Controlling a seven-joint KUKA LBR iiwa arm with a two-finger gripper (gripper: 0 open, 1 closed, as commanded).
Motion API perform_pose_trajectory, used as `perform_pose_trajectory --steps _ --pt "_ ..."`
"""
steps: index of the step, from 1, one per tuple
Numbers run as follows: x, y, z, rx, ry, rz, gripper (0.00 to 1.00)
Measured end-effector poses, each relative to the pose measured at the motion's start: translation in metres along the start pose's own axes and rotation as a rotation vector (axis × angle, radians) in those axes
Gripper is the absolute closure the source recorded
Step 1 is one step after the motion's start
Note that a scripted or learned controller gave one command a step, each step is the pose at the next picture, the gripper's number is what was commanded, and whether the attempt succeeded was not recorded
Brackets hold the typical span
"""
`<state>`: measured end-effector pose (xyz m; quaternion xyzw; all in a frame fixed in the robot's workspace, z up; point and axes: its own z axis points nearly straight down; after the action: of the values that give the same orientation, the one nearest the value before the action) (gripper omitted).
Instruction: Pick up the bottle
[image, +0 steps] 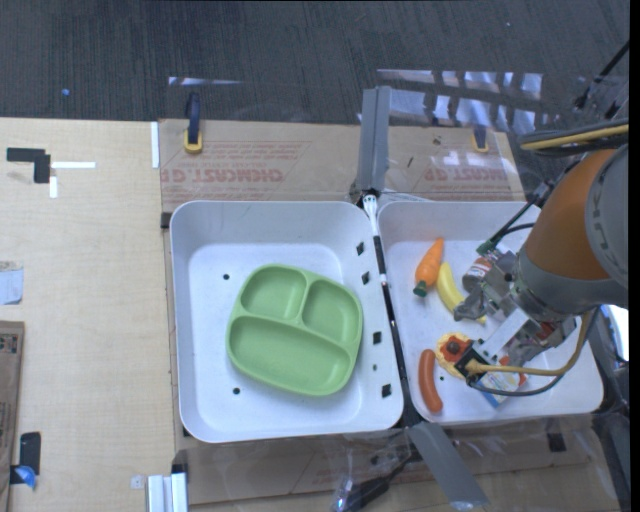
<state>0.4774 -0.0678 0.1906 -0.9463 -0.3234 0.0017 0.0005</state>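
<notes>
A small bottle (479, 269) with a dark and reddish label lies in the right bin (560, 395), just right of the banana. My gripper (478, 303) hangs low over the middle of that bin. Its grey body sits right below and against the bottle, and part of the bottle is hidden behind the gripper and wrist. I cannot see whether anything sits between its tips.
The right bin also holds an orange carrot (430, 262), a yellow banana (450, 288), a red sausage (430, 381) and a blue item (492, 396) near the front wall. A green divided plate (296, 329) lies in the left bin (200, 300).
</notes>
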Motion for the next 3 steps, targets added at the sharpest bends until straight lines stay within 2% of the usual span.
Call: perform_pose_trajectory --steps 1,2,3 --pt "-0.018 0.021 0.060 0.003 -0.002 0.048 0.00" --pt "0.015 -0.020 0.000 0.000 -0.001 0.449 0.00" --pt "-0.024 0.028 0.050 0.003 -0.003 0.459 0.00"
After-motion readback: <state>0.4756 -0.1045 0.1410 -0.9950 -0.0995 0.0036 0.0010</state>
